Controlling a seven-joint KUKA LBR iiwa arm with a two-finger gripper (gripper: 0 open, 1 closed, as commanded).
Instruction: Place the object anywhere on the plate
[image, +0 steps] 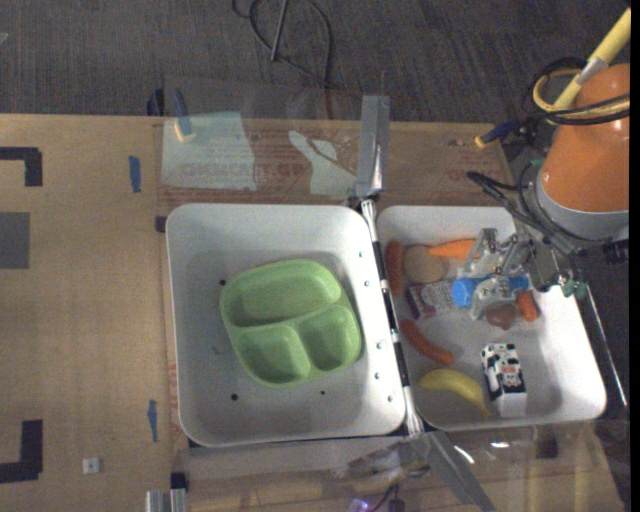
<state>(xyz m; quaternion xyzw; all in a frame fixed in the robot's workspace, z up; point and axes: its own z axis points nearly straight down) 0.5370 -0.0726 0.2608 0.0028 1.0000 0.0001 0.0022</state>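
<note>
Plywood worktop (80, 330) carries two shallow white bins; the left bin (200, 235) holds a green three-compartment plastic plate (290, 322). Over the right bin (580, 385) the gripper (497, 272) hangs low among toy foods: a yellow banana (452, 387), a small black-and-white carton (503, 375), red sausages (427, 343), an orange carrot (452, 248). Whether it pinches anything I cannot tell, nor which object it is after. These look light, stiff and smooth; I'd grip the banana across its middle. Items beneath the gripper are blurred.

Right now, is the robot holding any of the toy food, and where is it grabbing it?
Cannot be told: the gripper is low over the food in the right bin.
</note>
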